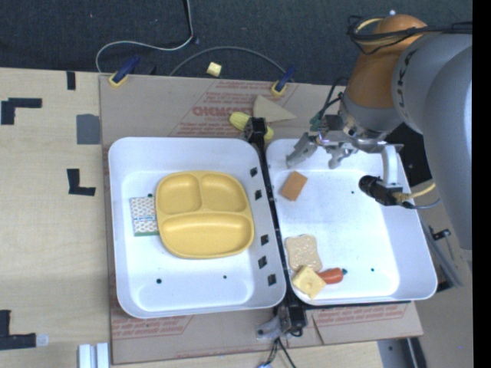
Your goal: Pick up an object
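I see my gripper (321,152) hovering over the right bin's (399,278) far edge, fingers spread, grasping nothing, near an orange block (294,185).

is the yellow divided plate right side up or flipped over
Right side up: the yellow plate in the left bin shows its three recessed compartments and raised dividers facing the camera.

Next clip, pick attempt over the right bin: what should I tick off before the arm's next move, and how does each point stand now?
1. Targets in the right bin: orange block, cracker, yellow piece, red piece: ok.
2. End effector above the bin's far edge, near the block: ok.
3. End effector holds nothing: ok.
4. Block lies apart from other items: ok.
5. Yellow piece touches cracker and red piece: not ok for a clean pick.
6. Finger opening: cannot tell.
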Available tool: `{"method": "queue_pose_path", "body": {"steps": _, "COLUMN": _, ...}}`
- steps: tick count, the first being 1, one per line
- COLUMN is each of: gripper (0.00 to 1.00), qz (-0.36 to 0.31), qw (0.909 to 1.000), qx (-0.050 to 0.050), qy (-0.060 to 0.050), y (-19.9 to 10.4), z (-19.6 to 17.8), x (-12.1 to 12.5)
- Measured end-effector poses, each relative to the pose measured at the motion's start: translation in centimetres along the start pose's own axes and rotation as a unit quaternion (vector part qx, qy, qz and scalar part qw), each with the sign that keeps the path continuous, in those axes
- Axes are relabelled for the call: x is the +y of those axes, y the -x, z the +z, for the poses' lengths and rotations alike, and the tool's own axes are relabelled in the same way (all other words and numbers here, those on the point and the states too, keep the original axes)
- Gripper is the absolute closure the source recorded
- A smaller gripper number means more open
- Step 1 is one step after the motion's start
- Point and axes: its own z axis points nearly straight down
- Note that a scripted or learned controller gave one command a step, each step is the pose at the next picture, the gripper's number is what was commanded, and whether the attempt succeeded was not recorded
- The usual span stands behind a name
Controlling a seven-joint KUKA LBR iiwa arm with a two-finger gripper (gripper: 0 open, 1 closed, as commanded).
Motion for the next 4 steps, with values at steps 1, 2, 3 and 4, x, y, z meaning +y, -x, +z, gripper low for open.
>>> {"method": "queue_pose_path", "body": {"steps": 1, "gripper": 0.0, "qz": 0.003, "qw": 1.0, "qx": -0.002, "qy": -0.003, "y": 1.8, "z": 10.7, "x": 0.6}}
{"method": "queue_pose_path", "body": {"steps": 2, "gripper": 0.0, "qz": 0.002, "qw": 1.0, "qx": -0.001, "qy": -0.008, "y": 1.4, "z": 10.2, "x": 3.2}}
{"method": "queue_pose_path", "body": {"steps": 3, "gripper": 0.0, "qz": 0.003, "qw": 1.0, "qx": -0.001, "qy": -0.003, "y": 1.7, "z": 10.1, "x": 2.4}}
{"method": "queue_pose_path", "body": {"steps": 4, "gripper": 0.0, "qz": 0.003, "qw": 1.0, "qx": 0.0, "qy": -0.003, "y": 2.3, "z": 10.1, "x": 2.0}}
